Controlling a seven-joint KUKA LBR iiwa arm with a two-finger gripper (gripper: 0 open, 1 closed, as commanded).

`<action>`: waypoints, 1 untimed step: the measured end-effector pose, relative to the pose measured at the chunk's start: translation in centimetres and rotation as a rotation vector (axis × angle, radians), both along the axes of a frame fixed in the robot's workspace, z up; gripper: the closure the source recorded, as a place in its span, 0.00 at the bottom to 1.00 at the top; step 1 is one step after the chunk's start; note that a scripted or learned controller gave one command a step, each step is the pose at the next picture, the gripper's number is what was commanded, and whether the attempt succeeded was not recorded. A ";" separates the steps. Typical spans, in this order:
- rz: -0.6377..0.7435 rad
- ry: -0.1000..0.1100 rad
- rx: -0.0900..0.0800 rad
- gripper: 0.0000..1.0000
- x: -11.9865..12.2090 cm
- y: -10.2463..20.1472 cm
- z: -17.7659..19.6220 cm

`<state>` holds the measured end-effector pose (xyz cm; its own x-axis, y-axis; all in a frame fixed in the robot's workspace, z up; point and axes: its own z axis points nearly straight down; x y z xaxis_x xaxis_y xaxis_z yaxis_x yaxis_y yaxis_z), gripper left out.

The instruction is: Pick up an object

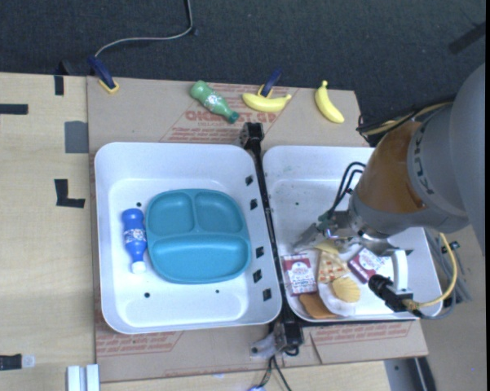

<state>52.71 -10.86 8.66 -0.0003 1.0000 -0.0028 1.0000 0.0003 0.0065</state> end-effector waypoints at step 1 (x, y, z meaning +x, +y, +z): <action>0.001 -0.001 0.001 0.00 -1.4 -1.2 0.0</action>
